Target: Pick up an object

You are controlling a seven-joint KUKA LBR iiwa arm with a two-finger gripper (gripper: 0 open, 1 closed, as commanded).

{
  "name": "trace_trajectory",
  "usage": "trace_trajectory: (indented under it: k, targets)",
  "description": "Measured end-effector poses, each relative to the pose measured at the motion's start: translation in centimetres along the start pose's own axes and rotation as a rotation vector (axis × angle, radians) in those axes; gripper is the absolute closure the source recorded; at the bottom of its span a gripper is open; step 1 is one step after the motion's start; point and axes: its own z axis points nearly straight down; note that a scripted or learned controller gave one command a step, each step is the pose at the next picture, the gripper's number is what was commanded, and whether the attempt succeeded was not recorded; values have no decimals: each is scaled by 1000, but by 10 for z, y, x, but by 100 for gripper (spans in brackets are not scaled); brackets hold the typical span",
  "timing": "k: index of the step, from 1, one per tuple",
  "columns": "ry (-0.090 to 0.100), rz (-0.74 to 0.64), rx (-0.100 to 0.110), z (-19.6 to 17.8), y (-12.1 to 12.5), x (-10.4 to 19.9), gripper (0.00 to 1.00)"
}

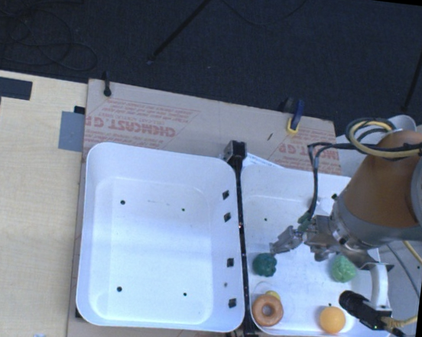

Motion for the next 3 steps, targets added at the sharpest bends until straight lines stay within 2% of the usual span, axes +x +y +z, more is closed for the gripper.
trace_trajectory:
  k: [1,2,3]
  targets:
    - [-1,-4,-2,80,52,0,0]
    - [-3,-3,-14,27,139,-8,0]
    - [0,4,4,-3,38,-25,0]
